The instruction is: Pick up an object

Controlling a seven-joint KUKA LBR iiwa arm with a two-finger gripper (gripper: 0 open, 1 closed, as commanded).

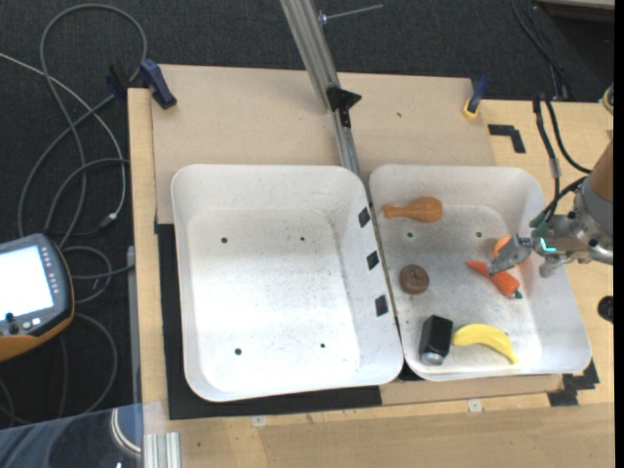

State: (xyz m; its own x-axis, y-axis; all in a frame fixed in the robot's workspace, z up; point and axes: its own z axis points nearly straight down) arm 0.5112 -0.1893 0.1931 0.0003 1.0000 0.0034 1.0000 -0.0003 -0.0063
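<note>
two white bins (195, 203) on bench, gripper (534, 247) over orange carrot (497, 276) lying diagonally, grip unclear

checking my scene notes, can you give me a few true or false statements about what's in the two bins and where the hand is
1. The banana lies in the right bin. True.
2. The black object sits in the left bin. False: it is in the right bin, beside the banana.
3. The hand is over the right bin, near the orange object. True.
4. The brown round object touches the banana. False: they lie apart.
5. The tan pear-shaped object lies near the right bin's far edge. True.
</note>
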